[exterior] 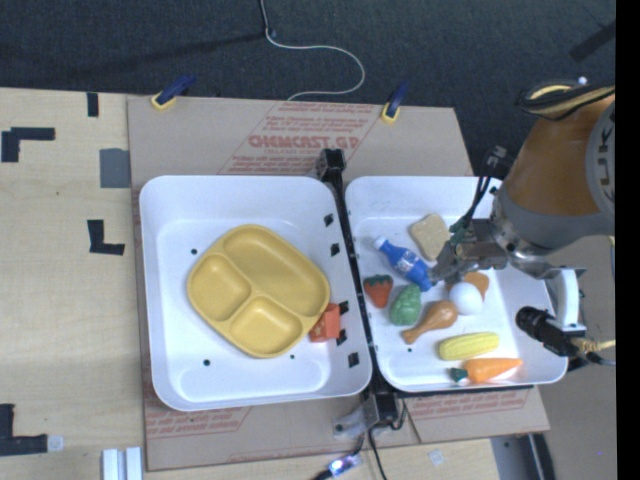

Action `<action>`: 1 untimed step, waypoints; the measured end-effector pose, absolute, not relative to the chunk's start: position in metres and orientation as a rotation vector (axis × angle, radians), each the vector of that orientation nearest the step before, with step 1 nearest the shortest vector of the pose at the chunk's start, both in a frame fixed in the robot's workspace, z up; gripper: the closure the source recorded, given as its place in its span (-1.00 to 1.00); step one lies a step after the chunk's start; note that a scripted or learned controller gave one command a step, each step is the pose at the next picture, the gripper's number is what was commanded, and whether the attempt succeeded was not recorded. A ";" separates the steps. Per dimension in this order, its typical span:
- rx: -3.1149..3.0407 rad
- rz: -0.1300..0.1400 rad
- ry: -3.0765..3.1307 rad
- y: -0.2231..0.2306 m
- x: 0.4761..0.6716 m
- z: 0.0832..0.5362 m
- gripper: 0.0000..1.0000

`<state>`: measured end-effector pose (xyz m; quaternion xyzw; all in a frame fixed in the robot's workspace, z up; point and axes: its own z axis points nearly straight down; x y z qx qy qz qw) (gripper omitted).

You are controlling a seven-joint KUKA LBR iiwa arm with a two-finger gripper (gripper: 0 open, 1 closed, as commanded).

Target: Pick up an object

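The pincer [447, 265] hangs low in the right bin [400, 193], at the tail end of the blue bottle [403, 259] and just beside the white egg [466, 296]. Its dark tips are too blurred together to read, so I cannot tell how wide it stands or whether anything sits in it.

The bottle — the nearest thing to it — lies on its side, slanting, between the slice of bread [429, 233] and the green vegetable [406, 305]. It looks like a small hollow plastic toy: light, stiff, smooth enough to squirt out of a loose squeeze. Taking it across the middle of the body, square to its length, seems safest.

Further out lie a strawberry [377, 289], a drumstick [431, 320], corn [468, 345] and a carrot [490, 369]. The left bin [165, 203] holds a yellow tray [258, 289] — all on the desk [50, 268].
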<state>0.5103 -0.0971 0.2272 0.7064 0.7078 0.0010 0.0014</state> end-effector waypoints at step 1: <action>2.215 0.000 2.232 -0.036 0.523 0.220 1.00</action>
